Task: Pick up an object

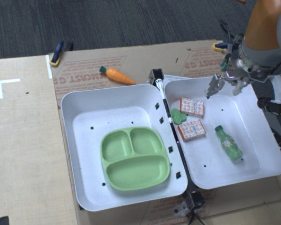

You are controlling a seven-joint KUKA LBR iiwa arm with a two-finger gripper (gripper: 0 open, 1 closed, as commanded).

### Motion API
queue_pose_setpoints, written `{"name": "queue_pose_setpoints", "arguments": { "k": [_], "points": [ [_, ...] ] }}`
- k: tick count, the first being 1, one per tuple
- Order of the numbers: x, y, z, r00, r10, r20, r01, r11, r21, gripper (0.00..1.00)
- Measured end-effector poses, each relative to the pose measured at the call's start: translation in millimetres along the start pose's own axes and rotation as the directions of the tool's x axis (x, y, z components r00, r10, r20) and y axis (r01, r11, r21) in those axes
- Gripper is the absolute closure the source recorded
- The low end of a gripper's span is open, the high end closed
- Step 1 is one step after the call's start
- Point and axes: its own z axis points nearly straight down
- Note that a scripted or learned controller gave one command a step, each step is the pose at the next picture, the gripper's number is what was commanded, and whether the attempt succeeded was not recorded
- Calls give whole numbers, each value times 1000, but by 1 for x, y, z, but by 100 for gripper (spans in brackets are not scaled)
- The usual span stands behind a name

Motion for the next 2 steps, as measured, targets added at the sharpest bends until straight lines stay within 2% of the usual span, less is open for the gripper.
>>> {"name": "queue_pose_setpoints", "arguments": {
  "k": [1,2],
  "points": [
    [39,-53,57,999,32,0,-32,999,0,0],
    [104,36,17,993,-118,0,118,993,0,0]
  ]
}}
